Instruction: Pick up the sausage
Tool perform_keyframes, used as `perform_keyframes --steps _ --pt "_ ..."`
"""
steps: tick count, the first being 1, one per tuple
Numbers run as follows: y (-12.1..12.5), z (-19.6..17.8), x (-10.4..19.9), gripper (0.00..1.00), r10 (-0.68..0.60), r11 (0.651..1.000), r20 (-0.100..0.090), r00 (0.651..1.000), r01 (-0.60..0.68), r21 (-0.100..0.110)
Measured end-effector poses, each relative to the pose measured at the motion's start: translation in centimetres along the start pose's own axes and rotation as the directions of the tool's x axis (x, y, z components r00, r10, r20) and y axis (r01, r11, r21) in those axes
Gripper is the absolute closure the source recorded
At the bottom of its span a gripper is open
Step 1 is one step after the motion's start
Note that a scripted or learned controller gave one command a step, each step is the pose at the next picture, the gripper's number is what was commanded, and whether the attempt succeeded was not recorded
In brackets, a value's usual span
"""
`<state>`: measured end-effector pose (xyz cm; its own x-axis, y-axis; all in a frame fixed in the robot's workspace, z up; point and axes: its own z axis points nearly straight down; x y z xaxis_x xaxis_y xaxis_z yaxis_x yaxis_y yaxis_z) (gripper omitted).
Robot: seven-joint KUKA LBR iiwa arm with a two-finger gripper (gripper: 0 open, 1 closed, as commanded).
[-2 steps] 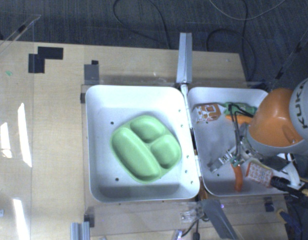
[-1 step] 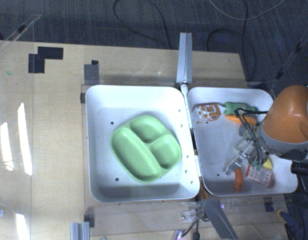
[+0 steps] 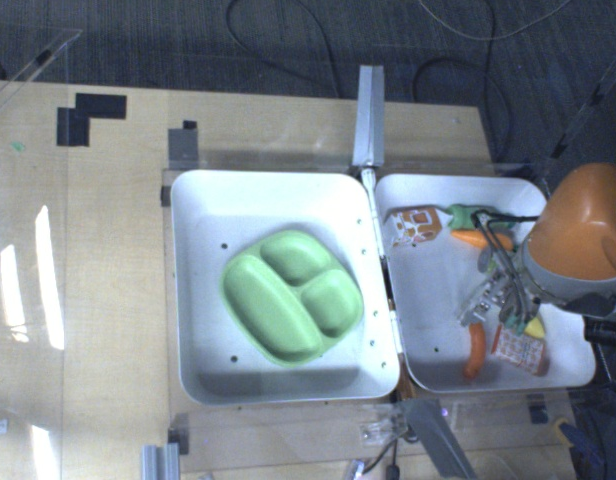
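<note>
The sausage (image 3: pixel 474 351), a short reddish-orange link, lies near the front edge of the right bin (image 3: pixel 428 298), pointing roughly front to back. My gripper (image 3: pixel 488 306) hangs over the right bin just above and slightly right of the sausage's far end, below the arm's orange band (image 3: pixel 588 233). Cables and the wrist hide much of the gripper. Nothing visibly sits in its grasp.
In the right bin, a small printed packet (image 3: pixel 416 225) and a carrot with a green top (image 3: pixel 470 235) lie at the back. A red-and-white packet (image 3: pixel 520 349) and a yellow piece (image 3: pixel 534 326) lie right of the sausage. The left bin (image 3: pixel 198 288) holds a green divided plate (image 3: pixel 291 295).
</note>
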<state>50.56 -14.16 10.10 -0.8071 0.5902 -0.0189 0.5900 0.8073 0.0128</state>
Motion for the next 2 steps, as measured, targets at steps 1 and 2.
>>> perform_keyframes --steps 1,2 --pt "0.0 0.0 0.0 0.00 0.000 1.000 0.000 1.000 0.000 0.000" --pt "1.0 1.1 2.5 0.00 0.165 0.986 -0.002 0.986 -0.165 0.007"
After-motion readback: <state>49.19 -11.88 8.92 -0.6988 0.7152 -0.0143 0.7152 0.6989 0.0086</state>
